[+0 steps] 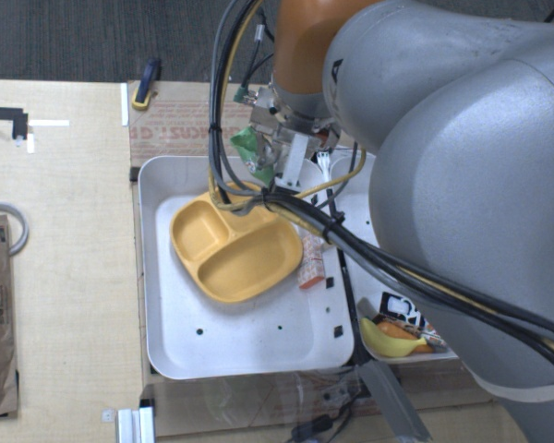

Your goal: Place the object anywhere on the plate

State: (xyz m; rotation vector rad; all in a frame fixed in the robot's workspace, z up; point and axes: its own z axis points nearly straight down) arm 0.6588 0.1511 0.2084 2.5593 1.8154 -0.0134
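Note:
A yellow plate (235, 247) with two compartments lies in the left white bin (249, 344), toward its back left. My gripper (263, 166) hangs over the bin's back edge, just above the plate's far rim. A small green object (246, 144) sits between its fingers, sticking out to the left, and the gripper is shut on it. The arm's grey body and cables cover the gripper's right side.
A small red and white packet (311, 266) lies against the plate's right rim. The right bin holds a yellow banana-like piece (388, 340) and an orange item (399, 324), mostly under the arm. A blue and yellow tool (147, 83) lies on the bench behind the bins.

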